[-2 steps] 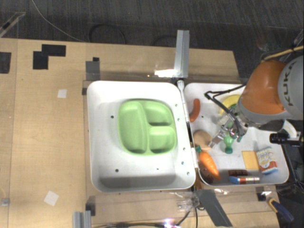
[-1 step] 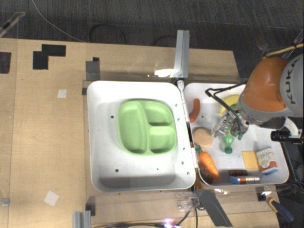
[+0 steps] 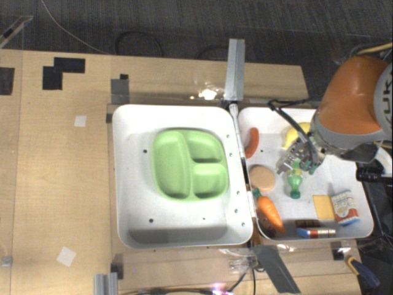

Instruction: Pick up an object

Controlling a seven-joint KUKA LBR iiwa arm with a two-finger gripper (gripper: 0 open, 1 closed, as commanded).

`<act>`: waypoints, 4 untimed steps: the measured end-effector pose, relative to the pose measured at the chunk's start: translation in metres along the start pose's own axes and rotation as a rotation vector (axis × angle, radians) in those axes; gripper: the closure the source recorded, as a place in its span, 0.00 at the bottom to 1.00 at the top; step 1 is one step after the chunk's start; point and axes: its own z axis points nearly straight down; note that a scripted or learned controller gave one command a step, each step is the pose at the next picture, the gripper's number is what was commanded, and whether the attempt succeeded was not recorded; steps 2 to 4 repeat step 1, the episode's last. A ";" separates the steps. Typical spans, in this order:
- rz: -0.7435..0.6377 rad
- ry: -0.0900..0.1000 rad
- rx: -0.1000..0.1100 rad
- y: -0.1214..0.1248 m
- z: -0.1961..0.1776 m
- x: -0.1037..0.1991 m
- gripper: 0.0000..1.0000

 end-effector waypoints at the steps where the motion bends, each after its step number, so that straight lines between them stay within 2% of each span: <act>1: 0.087 0.005 0.004 0.042 -0.039 -0.013 1.00; 4: 0.087 0.005 0.004 0.042 -0.039 -0.013 1.00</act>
